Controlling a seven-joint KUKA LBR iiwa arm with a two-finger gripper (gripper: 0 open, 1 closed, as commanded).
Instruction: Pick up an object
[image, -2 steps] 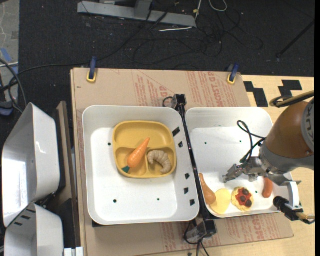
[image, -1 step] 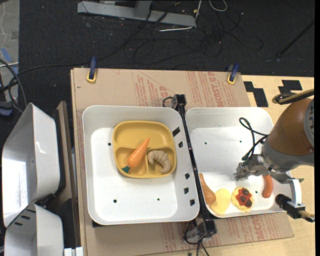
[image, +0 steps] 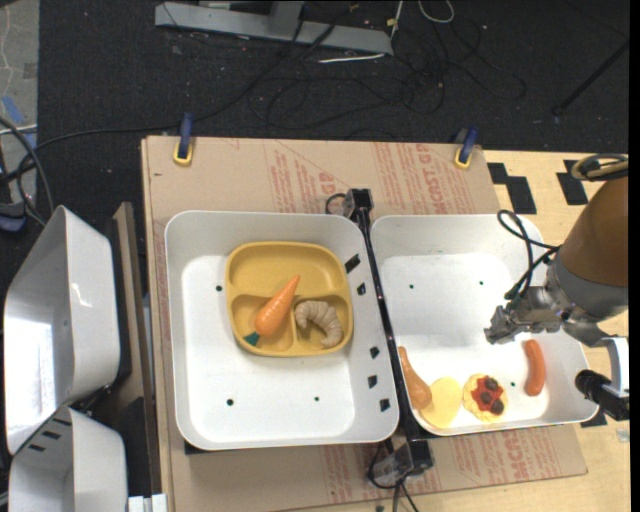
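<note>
Gripper (image: 503, 328) is hovering over the right bin (image: 440, 250), just left of the sausage (image: 536, 367); jaw state cannot be determined.

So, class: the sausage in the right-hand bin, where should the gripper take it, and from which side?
Probably across the middle of the sausage, coming straight down from above. It lies flat on the floor of the right bin, long axis running near-to-far in the view, so closing across its narrow width suits it. The gripper hangs just to its left; the bin wall on the far side leaves less room.
</note>
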